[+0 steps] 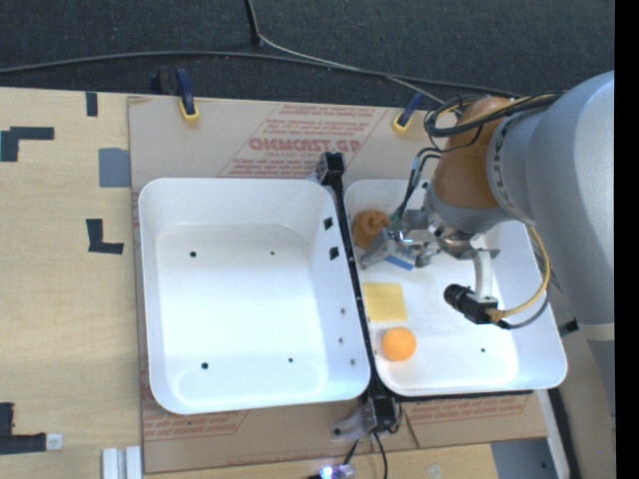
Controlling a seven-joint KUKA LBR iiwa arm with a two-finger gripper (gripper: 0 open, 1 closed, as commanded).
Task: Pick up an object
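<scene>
two white bins [240, 297] sit on cardboard [290, 143] over a pale wooden bench [60, 297]. the gripper [399, 247], grip state unclear, hovers at the right bin's ten o'clock; orange ball [398, 343] at seven o'clock.

The arm [569, 168] is a bulky, smooth grey cylinder with an orange band [464, 173] above the wrist, black cables looping around it and a yellow cable trailing below.

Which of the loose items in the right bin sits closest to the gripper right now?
The brown lump at the bin's upper left, just beside the gripper. The yellow square lies lower, and the orange ball lower still, farthest away.
</scene>
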